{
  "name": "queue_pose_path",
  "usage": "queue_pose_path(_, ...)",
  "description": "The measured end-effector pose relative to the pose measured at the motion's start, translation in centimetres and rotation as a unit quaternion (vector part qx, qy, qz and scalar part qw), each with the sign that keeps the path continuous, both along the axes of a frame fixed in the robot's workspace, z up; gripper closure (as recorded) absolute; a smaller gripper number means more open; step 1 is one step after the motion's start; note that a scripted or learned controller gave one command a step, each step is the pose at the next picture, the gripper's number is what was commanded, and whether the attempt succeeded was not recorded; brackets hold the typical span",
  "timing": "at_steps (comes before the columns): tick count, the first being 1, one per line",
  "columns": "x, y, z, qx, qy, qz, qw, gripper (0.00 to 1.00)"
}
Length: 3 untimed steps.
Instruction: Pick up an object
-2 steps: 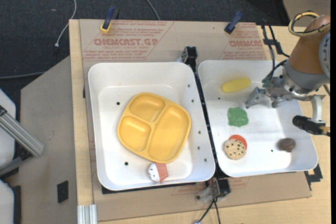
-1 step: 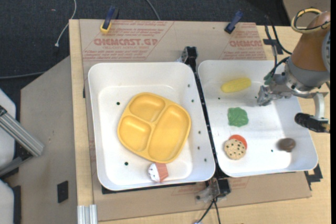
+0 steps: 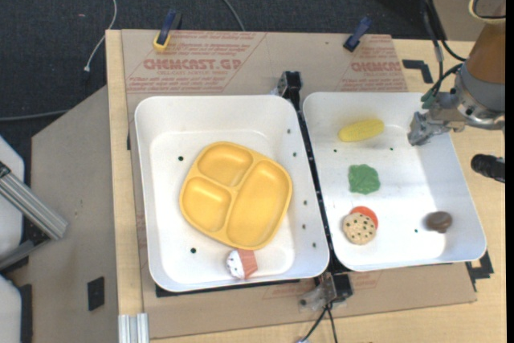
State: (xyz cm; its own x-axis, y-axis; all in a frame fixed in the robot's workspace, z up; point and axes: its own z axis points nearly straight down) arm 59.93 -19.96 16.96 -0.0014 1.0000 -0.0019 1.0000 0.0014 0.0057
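Four small things lying loose and well apart in the right-hand bin (image 3: 462, 173): a yellow banana-like piece (image 3: 361, 130) toward the upper part, a green lump (image 3: 363, 179) at mid frame, a round cookie (image 3: 360, 226) with a bit of red at its top edge, and a brown nugget (image 3: 438, 222) at lower right. Spread out like that, probably so that any one can be taken without bumping a neighbour. End effector (image 3: 420, 131) hanging at the upper right of the same bin, just inside its rim, nearest the banana-like piece yet apart from it; nothing seen between the fingers, and whether spread or pressed together cannot be told from here. In the left-hand bin (image 3: 152, 140), a yellow divided plate (image 3: 235, 194) and, at lower centre, a small white-and-red item (image 3: 240, 263). Cardboard (image 3: 128, 173) under both bins on the worktop, held by blue clamps (image 3: 167, 28) at the top. Nothing standing between arm and targets.
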Motion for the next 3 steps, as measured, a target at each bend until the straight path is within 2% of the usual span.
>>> queue_pose_path(2, 0.3, 0.0, 9.4, 0.0, 0.0, 0.0, 1.0, 1.0)
queue_pose_path(3, 1.3, 5.5, 9.9, 0.0008, 0.001, 0.002, 1.0, 1.0)
